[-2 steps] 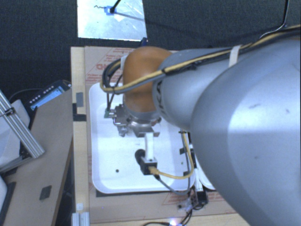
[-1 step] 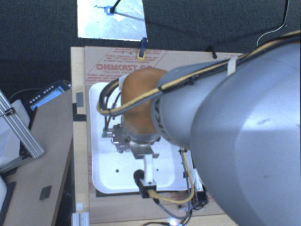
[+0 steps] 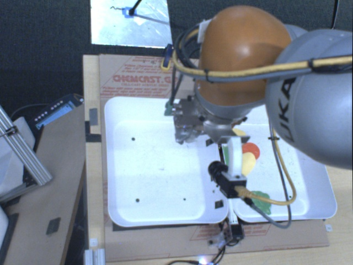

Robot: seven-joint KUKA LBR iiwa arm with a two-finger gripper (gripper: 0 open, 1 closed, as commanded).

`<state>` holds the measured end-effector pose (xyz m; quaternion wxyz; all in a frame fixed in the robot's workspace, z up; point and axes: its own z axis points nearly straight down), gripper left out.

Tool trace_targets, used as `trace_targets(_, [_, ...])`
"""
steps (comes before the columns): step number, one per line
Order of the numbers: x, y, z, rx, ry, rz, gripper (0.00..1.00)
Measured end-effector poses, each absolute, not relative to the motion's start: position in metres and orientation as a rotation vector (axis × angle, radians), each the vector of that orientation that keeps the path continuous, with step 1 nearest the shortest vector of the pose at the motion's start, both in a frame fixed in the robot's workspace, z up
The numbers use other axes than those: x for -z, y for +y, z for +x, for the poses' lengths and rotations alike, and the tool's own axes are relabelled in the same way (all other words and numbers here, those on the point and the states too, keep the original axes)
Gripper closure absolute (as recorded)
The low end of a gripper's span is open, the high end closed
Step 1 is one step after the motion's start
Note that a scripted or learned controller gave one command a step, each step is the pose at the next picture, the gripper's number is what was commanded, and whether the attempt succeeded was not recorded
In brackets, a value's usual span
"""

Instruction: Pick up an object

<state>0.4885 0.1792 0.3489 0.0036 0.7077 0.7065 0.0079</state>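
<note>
**Pick not yet made: gripper over left bin, nothing seen in it**

The gripper [image 3: 183, 129] sits just left of frame centre, over the right part of the left shallow white bin [image 3: 146, 167]. It is tucked under the arm's orange-banded wrist [image 3: 242, 43], which hides its working end from me. I cannot tell whether it is open or closed, and I see no object in it. My judgement is that the task is not done. This is the approach stage at best, with grasp and lift both left.

The candidates lie in the right shallow white bin [image 3: 326, 202], to the right of and below the gripper:
- A small red rounded object [image 3: 252, 148] touches a yellow oblong object [image 3: 249, 162] just beneath it.
- A small yellow scrap [image 3: 240, 131] shows above them at the wrist's edge.
- A flat green object [image 3: 263, 201] lies near the bin's lower edge.

None of them touches the gripper. The left bin's floor near it shows only white with a few dark specks.

In the way:
- The ridge where the two bins meet lies between the gripper and every candidate.
- The red and yellow objects touch, so grasping one would likely disturb the other.
- The arm's grey body covers the upper part of the right bin, so more may lie hidden there.

Around: a brown cardboard sheet with red print [image 3: 132, 77] lies under both bins. A silvery sheet [image 3: 129, 15] is at upper left, and an aluminium rail [image 3: 25, 156] is at the left edge.
</note>
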Motion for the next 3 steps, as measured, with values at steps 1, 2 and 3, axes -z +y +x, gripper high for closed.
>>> trace_targets(1, [-0.202, 0.237, 0.484, 0.015, 2.234, 2.217, 1.0])
trace_targets(2, [-0.32, 0.235, 0.488, -0.019, 2.224, 2.214, 1.0])
trace_targets(3, [-0.464, 0.221, 0.498, -0.026, 2.221, 2.213, 1.0])
